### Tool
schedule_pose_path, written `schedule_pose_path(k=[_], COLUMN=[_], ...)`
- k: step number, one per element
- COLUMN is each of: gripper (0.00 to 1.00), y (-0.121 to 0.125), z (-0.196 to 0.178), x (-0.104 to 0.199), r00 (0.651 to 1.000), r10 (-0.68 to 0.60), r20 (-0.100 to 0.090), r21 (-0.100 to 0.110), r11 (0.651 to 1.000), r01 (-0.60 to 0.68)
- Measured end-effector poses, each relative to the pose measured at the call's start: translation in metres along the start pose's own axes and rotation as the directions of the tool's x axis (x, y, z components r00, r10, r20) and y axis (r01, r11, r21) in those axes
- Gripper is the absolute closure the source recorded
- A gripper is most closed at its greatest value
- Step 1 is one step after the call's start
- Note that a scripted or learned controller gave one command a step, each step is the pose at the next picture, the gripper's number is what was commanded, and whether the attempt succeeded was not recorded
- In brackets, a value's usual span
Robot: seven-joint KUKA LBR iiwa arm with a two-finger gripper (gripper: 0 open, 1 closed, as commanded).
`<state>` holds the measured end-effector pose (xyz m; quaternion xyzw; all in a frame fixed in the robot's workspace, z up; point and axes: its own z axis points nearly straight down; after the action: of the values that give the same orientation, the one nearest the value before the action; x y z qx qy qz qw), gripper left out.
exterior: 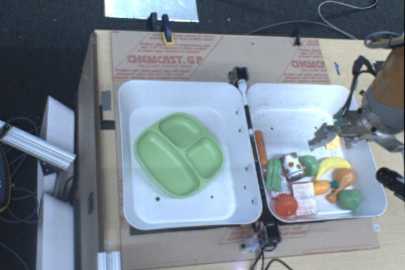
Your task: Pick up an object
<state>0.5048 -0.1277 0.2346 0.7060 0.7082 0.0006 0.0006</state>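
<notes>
Camera view, looking down at a slant: two shallow white plastic bins sit side by side on a brown board. The left bin [136,129] holds a light green plastic plate with three compartments [179,153], lying flat near its middle. The right bin [291,104] holds a heap of toy food crowded into its near half: a thin orange carrot stick [260,147] along the left wall, a green pea pod [273,174], a small red-and-white spotted can [292,165], a green round piece [309,165], a yellow banana [333,165], a red tomato [286,205], a white printed carton [304,197], an orange piece [342,181] and a green pear-like fruit [349,199]. The grey arm reaches in from the right, and its gripper [321,134] hangs over the bin's far-right part, just above the banana. Whether the pincer is released or clenched cannot be told, and nothing is seen in its grasp.
</notes>
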Motion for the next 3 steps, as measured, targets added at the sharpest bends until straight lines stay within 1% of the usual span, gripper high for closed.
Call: schedule_pose_path(k=[1, 2, 3], gripper=[0.00, 0.00, 0.00], y=[0.049, -0.007, -0.018], z=[0.145, 0.032, 0.150], x=[-0.003, -0.026, -0.063], r00=[1.000, 1.000, 1.000], r10=[0.001, 0.003, 0.002], r20=[-0.001, 0.002, 0.002], r21=[0.006, -0.004, -0.001], r11=[1.000, 1.000, 1.000], r01=[-0.001, -0.003, -0.002])
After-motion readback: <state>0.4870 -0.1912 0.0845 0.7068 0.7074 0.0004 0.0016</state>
